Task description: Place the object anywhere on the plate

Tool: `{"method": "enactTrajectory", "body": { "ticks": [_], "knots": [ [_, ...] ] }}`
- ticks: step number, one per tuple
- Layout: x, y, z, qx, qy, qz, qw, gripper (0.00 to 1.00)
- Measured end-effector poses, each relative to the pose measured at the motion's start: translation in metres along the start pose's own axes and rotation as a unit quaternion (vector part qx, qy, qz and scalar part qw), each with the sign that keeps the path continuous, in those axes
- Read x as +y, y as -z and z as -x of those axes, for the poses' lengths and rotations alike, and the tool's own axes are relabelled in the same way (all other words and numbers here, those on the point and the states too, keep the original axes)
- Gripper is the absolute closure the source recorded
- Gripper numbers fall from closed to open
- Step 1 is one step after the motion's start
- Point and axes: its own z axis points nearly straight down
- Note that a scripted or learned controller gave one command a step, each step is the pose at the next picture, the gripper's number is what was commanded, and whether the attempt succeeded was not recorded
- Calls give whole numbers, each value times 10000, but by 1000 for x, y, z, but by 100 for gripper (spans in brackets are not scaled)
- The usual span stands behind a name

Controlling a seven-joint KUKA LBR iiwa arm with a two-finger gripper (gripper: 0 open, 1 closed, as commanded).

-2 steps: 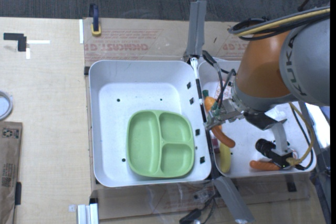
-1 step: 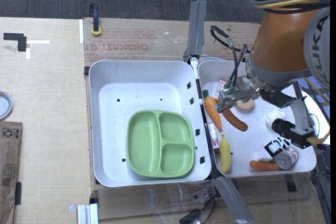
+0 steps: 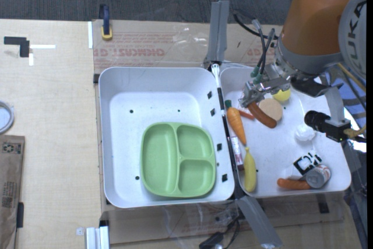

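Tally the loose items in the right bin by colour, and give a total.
Orange: 2, a carrot by the divider and a second carrot near the front
Yellow: 2, a banana and a small yellow piece under the gripper
Red-brown: 1, a sausage
Tan: 1, a bread slice
White: 1, a small white piece
Silver: 1, a can
Total: 8
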Motion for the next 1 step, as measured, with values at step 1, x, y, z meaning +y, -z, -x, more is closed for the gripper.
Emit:
{"method": "enactTrajectory", "body": {
  "ticks": [1],
  "knots": [
    [34, 37, -34, -2, -14, 1, 10000, 100]
  ]
}}
